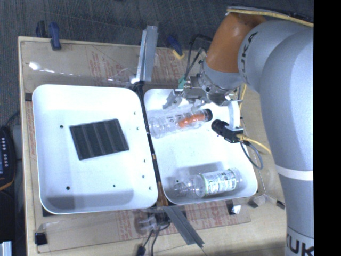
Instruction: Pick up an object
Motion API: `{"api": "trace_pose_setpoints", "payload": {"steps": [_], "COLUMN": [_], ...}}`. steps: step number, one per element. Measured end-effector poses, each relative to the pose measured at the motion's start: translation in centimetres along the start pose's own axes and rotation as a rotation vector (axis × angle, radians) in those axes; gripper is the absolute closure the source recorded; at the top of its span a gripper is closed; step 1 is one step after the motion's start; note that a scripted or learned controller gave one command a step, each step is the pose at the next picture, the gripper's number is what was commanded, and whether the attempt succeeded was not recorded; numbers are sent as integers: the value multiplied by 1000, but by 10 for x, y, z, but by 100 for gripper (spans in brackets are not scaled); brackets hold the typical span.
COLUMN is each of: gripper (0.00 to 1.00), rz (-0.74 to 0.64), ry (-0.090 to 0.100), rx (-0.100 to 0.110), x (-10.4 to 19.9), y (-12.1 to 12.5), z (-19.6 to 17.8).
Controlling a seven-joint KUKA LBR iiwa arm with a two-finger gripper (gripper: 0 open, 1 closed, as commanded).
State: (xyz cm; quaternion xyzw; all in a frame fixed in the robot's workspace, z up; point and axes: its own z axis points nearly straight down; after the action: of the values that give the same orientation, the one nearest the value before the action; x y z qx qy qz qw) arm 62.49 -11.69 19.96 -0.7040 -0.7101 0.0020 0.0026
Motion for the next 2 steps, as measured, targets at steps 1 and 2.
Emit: {"api": "trace_pose_setpoints", "payload": {"steps": [1, 2], "gripper": [0, 0], "rz": [67, 6], "ry": [-1, -1], "rx": [-3, -7], "x": [-60, -88], "y": [14, 27], "z": [31, 58]}}
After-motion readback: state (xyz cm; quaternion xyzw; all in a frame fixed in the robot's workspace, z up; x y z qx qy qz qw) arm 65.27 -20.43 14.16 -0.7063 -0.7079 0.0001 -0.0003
